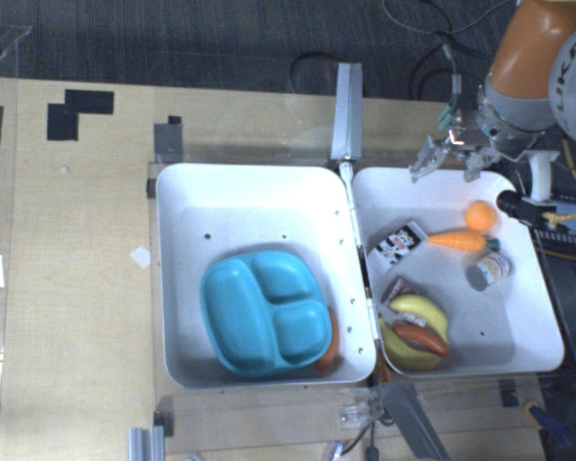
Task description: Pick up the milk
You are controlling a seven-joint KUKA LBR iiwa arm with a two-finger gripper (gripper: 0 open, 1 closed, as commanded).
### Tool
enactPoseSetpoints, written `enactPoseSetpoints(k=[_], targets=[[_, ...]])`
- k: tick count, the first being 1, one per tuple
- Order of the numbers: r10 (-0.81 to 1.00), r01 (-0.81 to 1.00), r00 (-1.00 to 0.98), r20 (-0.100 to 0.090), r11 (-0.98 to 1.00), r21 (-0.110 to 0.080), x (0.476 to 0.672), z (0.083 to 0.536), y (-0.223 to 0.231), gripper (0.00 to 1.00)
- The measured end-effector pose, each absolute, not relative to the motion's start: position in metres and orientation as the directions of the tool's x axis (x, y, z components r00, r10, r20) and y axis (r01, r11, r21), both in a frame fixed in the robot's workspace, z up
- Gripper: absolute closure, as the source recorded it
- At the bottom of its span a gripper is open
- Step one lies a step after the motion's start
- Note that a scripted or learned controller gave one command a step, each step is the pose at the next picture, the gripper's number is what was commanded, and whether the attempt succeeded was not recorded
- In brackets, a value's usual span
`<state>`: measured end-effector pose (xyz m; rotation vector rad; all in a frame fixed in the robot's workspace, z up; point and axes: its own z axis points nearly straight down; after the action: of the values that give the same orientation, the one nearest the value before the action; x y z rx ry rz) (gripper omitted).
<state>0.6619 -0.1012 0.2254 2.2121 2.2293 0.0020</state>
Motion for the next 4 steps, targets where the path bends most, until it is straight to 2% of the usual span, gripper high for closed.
enactPoseSetpoints(k=[1,2,3,4], targets=[[1.000,1.000,0.019,0.001,-0.019,0.004,0.625,0.094,-0.094,0.00],[1.000,1.000,0.017,0.001,-0.017,0.007,0.627,0.104,-0.093,1.00],[1.000,1.000,0.017,0.001,-0.017,0.007,0.627,0.104,-0.093,0.00],[0.998,0.998,0.064,0.000,-0.064,0.008,0.665,0.087,-0.082,0.00]])
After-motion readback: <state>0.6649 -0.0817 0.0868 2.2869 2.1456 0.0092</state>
